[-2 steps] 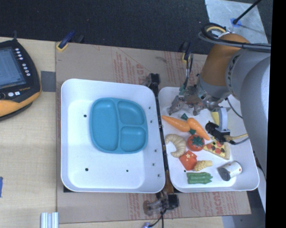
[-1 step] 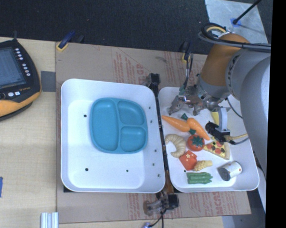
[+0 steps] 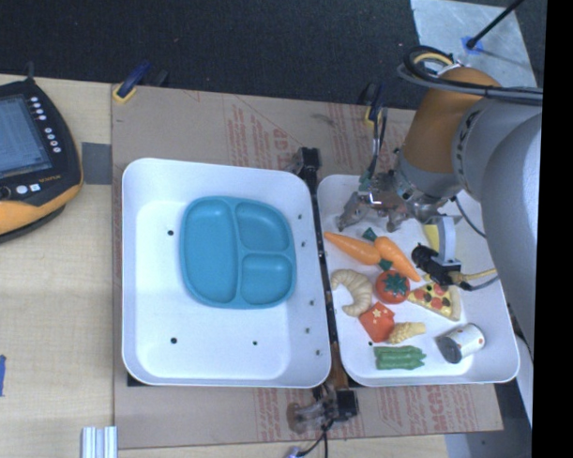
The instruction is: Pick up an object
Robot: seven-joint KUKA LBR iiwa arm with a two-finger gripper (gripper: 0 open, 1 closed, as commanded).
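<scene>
Nearest the cam, a green plastic bean pod [image 3: 398, 358] lay at the front of the right-hand shallow white bin [image 3: 493, 371], w/ a grey-white cylinder [image 3: 459, 343] beside it. Behind sat a red tomato [image 3: 392, 286], a pizza slice [image 3: 432, 299], a pale croissant [image 3: 354, 290] & 2 orange carrots [image 3: 372, 249]. Grey 2-finger gripper [image 3: 374, 211] hung over that bin's back left; grip state can't be told. Left bin [image 3: 141, 359] held a blue 3-section plate [image 3: 237, 251].
</scene>
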